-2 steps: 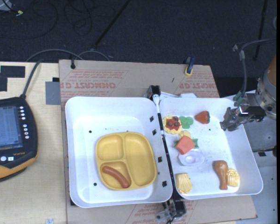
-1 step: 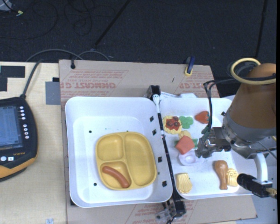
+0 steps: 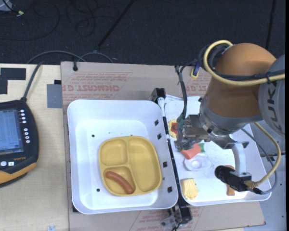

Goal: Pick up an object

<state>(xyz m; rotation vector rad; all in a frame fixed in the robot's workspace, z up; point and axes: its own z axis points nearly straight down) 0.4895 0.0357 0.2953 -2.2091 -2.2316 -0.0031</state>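
My gripper (image 3: 184,139) hangs low over the left part of the right bin (image 3: 250,148), under the big orange wrist band. Just below it lies a red block (image 3: 192,151) with a green bit beside it; whether the two touch is unclear. A white fried-egg toy (image 3: 196,164) sits in front of the red block. Near the bin's front edge lies a pale yellow ridged piece (image 3: 189,188). A small yellow item (image 3: 173,127) lies by the divider, left of the gripper. The arm hides much of the right bin's back.
The left bin (image 3: 86,129) holds a yellow divided plate (image 3: 144,153) with a brown sausage (image 3: 119,182) in its front compartment. A small orange piece (image 3: 230,191) lies at the right bin's front right. A teach pendant (image 3: 9,138) rests on the bench at far left.
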